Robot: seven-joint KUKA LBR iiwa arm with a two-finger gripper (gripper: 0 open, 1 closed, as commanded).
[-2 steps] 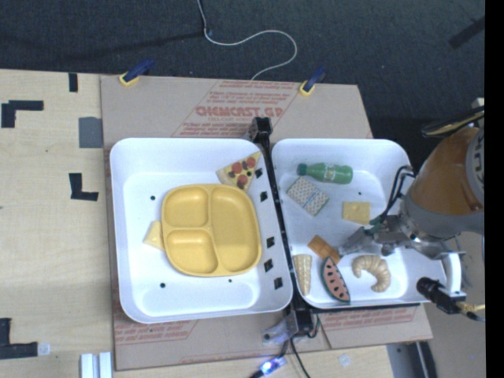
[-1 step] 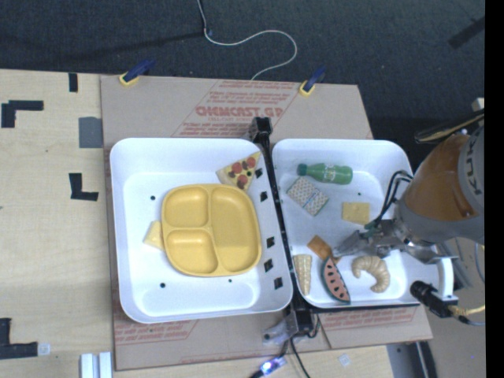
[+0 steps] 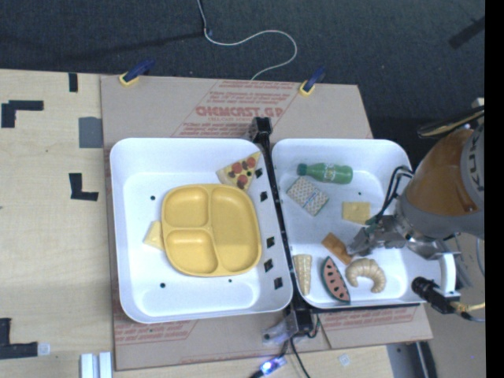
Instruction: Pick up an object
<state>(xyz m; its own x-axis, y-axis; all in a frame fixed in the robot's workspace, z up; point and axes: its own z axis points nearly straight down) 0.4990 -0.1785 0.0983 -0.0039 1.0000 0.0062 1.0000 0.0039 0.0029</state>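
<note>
The arm (image 3: 445,187) is reaching in over the right bin (image 3: 394,152) from its right wall, and the gripper (image 3: 368,239) is hanging low near the bin's front half, just above and beside the croissant (image 3: 368,274). How the jaws are standing I cannot tell; the wrist is hiding them from above, and nothing is showing between them.

No one thing is named as the target, so any piece in the right bin is serving. The croissant is lying near the front wall, with the watermelon slice (image 3: 334,279) just to its left and the cone (image 3: 302,272) at the front left corner. An orange wedge (image 3: 336,247) is sitting just left of the gripper. The cheese square (image 3: 356,211) is lying near the middle, the wafer (image 3: 307,195) is lying toward the back left, and the green bottle (image 3: 325,172) is lying on its side along the back wall.

The left bin (image 3: 126,211) is carrying a yellow tray (image 3: 211,230) over a yellow wedge (image 3: 153,235), with a pizza slice (image 3: 241,172) by the back right corner, likely left there as clutter out of reach.

Judging by the gripper's place, the croissant or the orange wedge is looking like the aim, and the closely packed pieces are making a clean grasp doubtful.
</note>
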